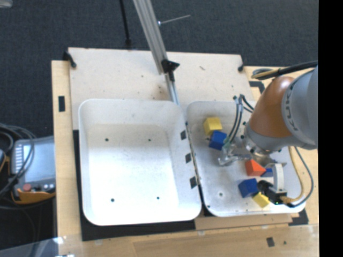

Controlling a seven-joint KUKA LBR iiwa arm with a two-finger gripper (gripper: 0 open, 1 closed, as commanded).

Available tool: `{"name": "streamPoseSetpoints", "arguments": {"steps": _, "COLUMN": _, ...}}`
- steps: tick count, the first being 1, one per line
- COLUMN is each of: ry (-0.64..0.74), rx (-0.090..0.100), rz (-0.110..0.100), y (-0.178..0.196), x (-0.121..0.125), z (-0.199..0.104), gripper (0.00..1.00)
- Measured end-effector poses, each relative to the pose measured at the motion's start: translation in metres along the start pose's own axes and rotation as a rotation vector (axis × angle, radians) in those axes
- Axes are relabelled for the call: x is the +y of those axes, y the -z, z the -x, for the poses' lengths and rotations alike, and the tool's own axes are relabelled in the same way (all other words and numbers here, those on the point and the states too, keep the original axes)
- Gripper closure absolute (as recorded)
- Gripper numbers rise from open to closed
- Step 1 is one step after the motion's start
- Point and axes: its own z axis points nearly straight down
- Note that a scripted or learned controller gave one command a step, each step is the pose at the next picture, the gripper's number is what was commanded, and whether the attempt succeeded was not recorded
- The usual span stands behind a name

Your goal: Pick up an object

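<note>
grey arm [278,116] over rt bin [214,205], by orange block [254,168]; jaws' state unclear

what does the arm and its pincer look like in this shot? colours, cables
The arm is grey and rounded, with a glossy orange band above the wrist. Thin dark and greenish cables loop along its side to a metallic silver wrist section. The pincer looks silver-grey; finer detail is too small to tell.

Arm: grey KUKA arm [286,111] reaches over the right bin [214,197].
Gripper: gripper [229,157] sits low, beside a blue block [217,139].
Blocks: yellow block [212,125] touching that blue one; orange block [254,168], second blue block [247,187], second yellow block [261,199] nearby.
Left bin: left bin [134,159].
</note>
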Motion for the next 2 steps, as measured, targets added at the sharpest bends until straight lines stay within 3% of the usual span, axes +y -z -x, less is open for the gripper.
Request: {"name": "streamPoseSetpoints", "arguments": {"steps": 2, "ry": 0.014, "rx": -0.001, "rz": 0.002, "y": 0.119, "x": 0.003, "z": 0.003, "gripper": 1.00}}
